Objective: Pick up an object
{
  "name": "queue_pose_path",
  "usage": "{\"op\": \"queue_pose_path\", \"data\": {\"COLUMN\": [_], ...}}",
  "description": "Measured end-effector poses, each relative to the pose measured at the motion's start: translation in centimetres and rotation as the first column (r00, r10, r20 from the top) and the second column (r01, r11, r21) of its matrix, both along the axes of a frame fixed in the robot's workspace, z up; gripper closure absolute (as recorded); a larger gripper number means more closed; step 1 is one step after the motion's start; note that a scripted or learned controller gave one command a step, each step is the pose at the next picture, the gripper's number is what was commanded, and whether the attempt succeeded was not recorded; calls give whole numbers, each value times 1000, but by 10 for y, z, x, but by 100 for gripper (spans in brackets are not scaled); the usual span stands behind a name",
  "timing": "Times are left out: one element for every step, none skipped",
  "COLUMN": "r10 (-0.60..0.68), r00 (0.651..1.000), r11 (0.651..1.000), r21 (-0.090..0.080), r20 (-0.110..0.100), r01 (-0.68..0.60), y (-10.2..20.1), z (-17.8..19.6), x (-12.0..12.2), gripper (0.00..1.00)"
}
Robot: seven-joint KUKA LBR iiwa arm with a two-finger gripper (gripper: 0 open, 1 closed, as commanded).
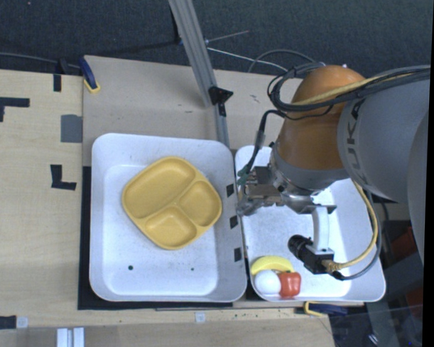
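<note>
Worktop (30, 227): pale wood surface across the lower and left frame, bearing two shallow white bins side by side.
Small objects: clustered at the lower edge of the right white bin (362, 281), bottom centre-right of the frame; a white egg-shaped ball (268, 282) touches a red pepper-like plastic piece (290, 283), and a yellow curved banana-like piece (271, 264) lies just above them.
Left white bin (107, 272): lower centre-left; it holds a yellow plastic plate with three compartments (172, 202), lying flat in its upper half.
Pincer (253, 194): at the inner left edge of the right bin, centre of frame, well above the small objects; whether it is spread or pressed together cannot be told.
Arm (325, 130): grey with an orange band, filling the upper right.
</note>
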State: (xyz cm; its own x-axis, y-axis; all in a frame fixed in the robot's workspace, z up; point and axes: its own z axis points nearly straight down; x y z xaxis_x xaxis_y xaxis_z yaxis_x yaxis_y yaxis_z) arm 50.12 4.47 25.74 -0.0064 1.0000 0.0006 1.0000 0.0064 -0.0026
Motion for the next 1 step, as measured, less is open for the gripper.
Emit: {"op": "queue_pose_path", "data": {"r10": [1], "r00": [1000], "r11": [1000], "r21": [0], "r20": [-1], "r01": [-1], "y": [54], "z": [-6], "x": [-12], "gripper": [100]}}
